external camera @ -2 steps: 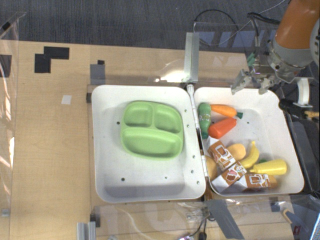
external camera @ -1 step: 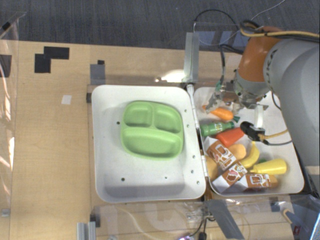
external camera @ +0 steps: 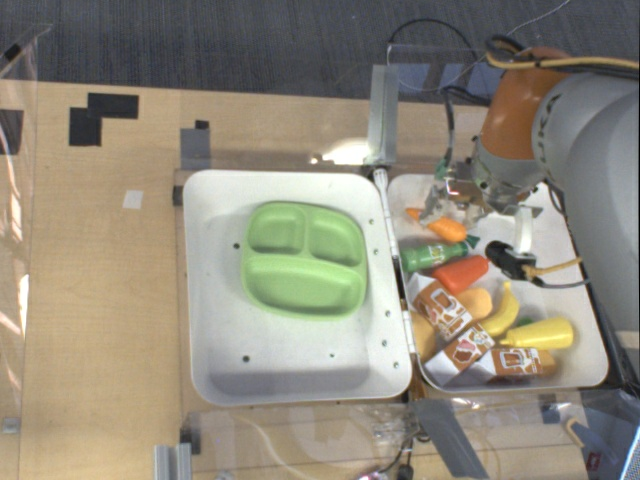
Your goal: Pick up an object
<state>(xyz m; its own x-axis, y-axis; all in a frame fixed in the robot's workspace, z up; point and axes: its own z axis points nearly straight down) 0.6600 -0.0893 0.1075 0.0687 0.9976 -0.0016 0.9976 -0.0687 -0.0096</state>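
- Tabletop (external camera: 110, 298): pale wood, being used to carry two shallow white bins side by side.
- Arm (external camera: 590, 138): grey with an orange band, being reached in from the right and angled down over the far corner of the right bin.
- Left bin (external camera: 210, 348): being occupied by a green divided plate (external camera: 303, 258), lying flat near its middle.
- Right bin (external camera: 590, 353): being crowded with small items, many touching or overlapping.
- Gripper (external camera: 455, 196): being held low over the far left part of the right bin, just above an orange carrot-like piece (external camera: 449, 230); whether it is open or closed cannot be told, and nothing is being seen held.
- Candidate objects: a green bottle (external camera: 432, 257) beside the carrot-like piece, a red-orange piece (external camera: 462, 273), a banana (external camera: 504, 311), a yellow bottle (external camera: 540, 334) and brown packets (external camera: 478, 346) nearer the front.
- Risk, as judged: the pile is being packed tightly, so a neighbour could be nudged or two items pinched together; the carrot-like piece is being judged small and rounded, likely to slip; the bin wall nearby could be struck.
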